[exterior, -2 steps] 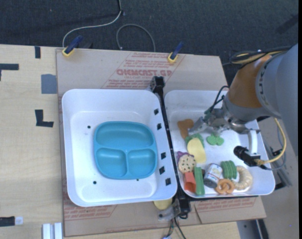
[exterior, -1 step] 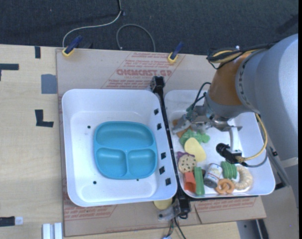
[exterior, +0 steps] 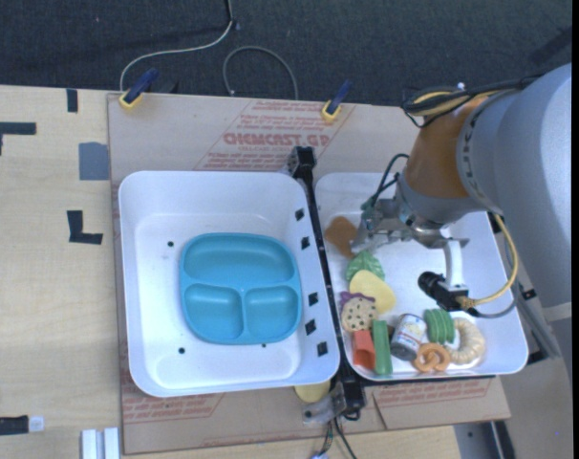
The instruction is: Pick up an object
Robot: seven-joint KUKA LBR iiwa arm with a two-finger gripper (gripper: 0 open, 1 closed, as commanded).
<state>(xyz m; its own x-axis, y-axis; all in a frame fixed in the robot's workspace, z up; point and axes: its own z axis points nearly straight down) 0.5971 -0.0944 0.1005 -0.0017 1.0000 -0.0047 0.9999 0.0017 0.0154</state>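
The right bin [exterior: 504,352] holds several toy food items. A brown piece [exterior: 339,232] lies by its left wall, with a green leafy piece [exterior: 364,264] and a yellow piece [exterior: 371,288] below it. A chocolate-chip cookie [exterior: 356,311], a red block [exterior: 364,348], a green block [exterior: 382,347], a small can [exterior: 408,333], a green ring [exterior: 440,325], a pretzel [exterior: 430,358] and a pale doughnut [exterior: 468,342] crowd the front. My gripper [exterior: 373,235] is low in the bin, just right of the brown piece and above the green leafy piece.
The left bin [exterior: 146,208] holds a blue divided plate [exterior: 240,288]. A black divider [exterior: 313,256] runs between the bins. The grey arm with its orange band [exterior: 442,151] covers the right bin's back right part. A black fitting with a yellow cable [exterior: 440,290] hangs off the wrist.
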